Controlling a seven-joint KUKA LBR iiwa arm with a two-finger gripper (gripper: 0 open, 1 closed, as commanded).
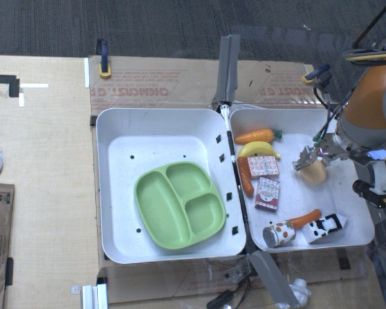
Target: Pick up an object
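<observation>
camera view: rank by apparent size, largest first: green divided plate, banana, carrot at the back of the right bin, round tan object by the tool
1. green divided plate, by far.
2-3. carrot and banana: look alike in length, not ranking them.
4. round tan object, smallest, though the tool hides part of it.
</observation>
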